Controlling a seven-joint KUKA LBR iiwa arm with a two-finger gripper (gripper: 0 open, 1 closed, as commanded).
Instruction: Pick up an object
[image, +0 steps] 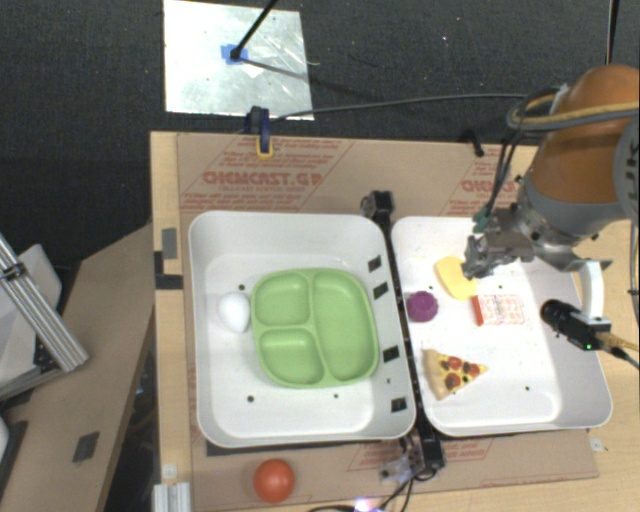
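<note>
In the right bin (560, 395) lie a yellow block (454, 279), a purple ball (422, 306), a red and white packet (498, 309) and a toy pizza slice (452, 371). My gripper (477, 262) hangs at the yellow block's right upper edge, close above or touching it. Nothing is seen lifted off the bin floor.
The left bin (215, 240) holds a green divided plate (313, 326) and a white egg-shaped ball (234, 312) at the plate's left. An orange-red ball (273, 480) rests on the bench in front of the bins. A blue and yellow clamp (261, 133) sits at the bench's far edge.
</note>
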